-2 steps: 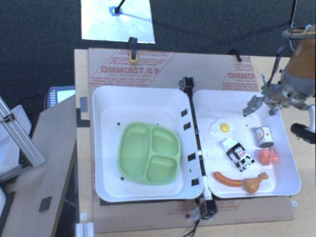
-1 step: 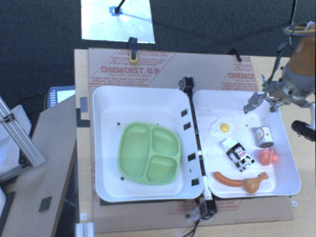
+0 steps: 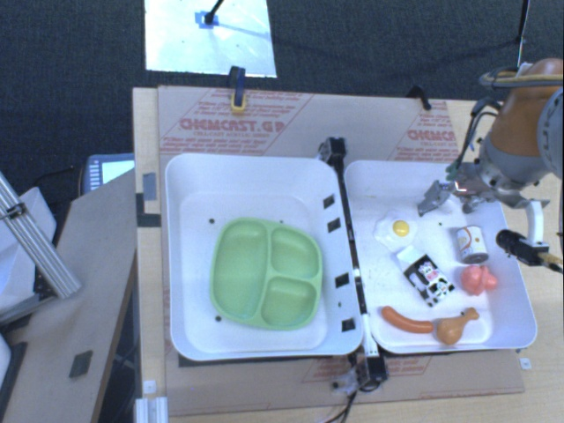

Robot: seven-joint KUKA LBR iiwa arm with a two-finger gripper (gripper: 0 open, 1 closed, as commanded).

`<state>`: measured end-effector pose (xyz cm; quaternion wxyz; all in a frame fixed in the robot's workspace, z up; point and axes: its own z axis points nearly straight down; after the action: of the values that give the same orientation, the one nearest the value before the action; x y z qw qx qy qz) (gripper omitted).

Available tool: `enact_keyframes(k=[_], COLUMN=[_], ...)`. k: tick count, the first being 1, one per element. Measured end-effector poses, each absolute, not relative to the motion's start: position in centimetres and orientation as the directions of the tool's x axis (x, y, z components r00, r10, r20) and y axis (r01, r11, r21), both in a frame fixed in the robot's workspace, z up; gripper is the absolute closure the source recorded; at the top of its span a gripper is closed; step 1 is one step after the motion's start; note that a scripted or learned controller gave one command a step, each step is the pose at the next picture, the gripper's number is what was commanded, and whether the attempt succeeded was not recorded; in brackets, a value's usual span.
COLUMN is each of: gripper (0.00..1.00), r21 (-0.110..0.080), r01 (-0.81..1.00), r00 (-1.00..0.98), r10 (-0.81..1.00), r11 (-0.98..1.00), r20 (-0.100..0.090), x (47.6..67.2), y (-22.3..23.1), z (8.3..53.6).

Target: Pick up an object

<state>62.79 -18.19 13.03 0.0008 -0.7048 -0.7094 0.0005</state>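
Note:
The right bin [image 3: 370, 179] holds several toy foods. A fried egg [image 3: 395, 230] lies near its middle. Below the egg sits a black-and-white cow-print carton [image 3: 427, 278]. To the right are a small can [image 3: 471, 244] and a pink piece [image 3: 480, 279]. Along the front lie an orange sausage [image 3: 407, 321] and a tan drumstick [image 3: 456, 326]. My gripper [image 3: 454, 203] hangs over the back right of this bin, above and right of the egg. Its grey fingers [image 3: 431, 200] are spread open with nothing between them.
The left bin [image 3: 181, 236] bears a green divided plate [image 3: 266, 273]. A black divider strip [image 3: 345, 236] runs between the bins. A black part [image 3: 522, 247] juts in at the right bin's right edge. Cardboard [image 3: 291, 122] lies under both bins.

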Motion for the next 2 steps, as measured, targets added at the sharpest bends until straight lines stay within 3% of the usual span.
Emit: enact_keyframes(k=[1,2], gripper=[0.00,1.00], r21=[0.002,0.007], r01=[1.000,1.000], r00=[-0.006,-0.008], r10=[1.000,1.000], r11=[0.006,0.008], r20=[-0.001,-0.003], x=[62.9,63.0], y=[-18.2,-18.2], z=[8.3,9.7])
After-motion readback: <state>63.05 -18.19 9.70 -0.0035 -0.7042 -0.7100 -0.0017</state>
